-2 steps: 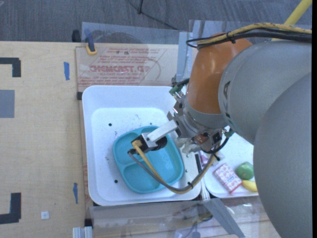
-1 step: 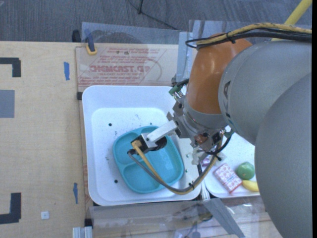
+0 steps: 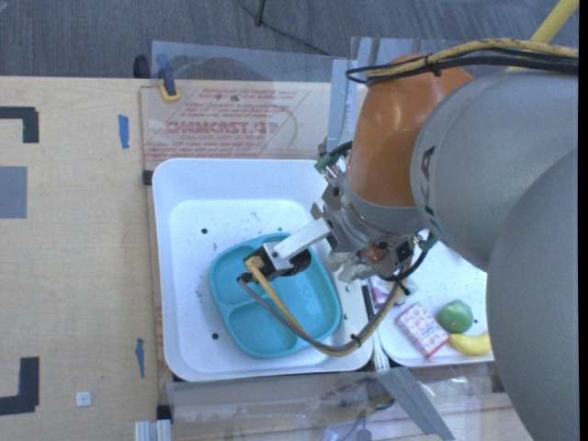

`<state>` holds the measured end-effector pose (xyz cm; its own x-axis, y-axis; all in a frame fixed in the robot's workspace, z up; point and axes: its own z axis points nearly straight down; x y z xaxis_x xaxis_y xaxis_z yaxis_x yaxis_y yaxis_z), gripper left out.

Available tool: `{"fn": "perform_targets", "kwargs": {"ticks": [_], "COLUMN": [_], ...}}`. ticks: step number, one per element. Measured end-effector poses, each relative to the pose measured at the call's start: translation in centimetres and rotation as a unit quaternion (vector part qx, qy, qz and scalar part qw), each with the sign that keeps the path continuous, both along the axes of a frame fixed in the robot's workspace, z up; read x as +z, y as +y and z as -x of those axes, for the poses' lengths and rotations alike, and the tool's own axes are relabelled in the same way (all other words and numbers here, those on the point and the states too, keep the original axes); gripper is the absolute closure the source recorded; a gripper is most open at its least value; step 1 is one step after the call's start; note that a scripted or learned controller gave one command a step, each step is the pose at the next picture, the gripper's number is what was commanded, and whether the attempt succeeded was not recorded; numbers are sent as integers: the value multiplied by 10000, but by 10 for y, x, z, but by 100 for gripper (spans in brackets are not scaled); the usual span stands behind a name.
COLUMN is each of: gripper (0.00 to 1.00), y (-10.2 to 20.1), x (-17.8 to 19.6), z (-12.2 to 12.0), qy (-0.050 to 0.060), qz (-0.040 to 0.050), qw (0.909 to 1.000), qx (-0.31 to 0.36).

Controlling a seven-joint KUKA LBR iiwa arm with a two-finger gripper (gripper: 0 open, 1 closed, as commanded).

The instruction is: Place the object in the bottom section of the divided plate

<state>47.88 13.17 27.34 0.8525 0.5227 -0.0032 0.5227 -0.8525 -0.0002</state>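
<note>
The task names no particular object, so which one is meant is a judgement. The likely candidates are three loose things at the near edge of the right bin [image 3: 447, 278]: one round green fruit [image 3: 454, 316], one yellow banana [image 3: 470, 343] just beside it, and one red-and-white packet [image 3: 421, 329] to their left. They lie there as stock waiting to be picked.

The pincer [image 3: 372, 269] hangs over the seam between the two bins, above the right bin's left edge. That suits either reaching for one of these or carrying across. I cannot tell whether it is wide, narrow or holding anything, since the wrist hides it.

One blue divided plate [image 3: 276, 324] lies flat in the left bin [image 3: 175, 246], toward its near right corner and close to the seam, so the carry is short. Its bottom section [image 3: 266, 336] looks bare where it shows. The two bins sit side by side on the wooden table [image 3: 73, 246].
</note>
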Motion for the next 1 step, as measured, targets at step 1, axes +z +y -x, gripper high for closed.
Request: {"fn": "perform_targets", "kwargs": {"ticks": [1], "gripper": [0], "y": [1], "x": [0], "z": [0], "qy": [7], "qz": [0], "qw": [10000], "qx": [10]}}
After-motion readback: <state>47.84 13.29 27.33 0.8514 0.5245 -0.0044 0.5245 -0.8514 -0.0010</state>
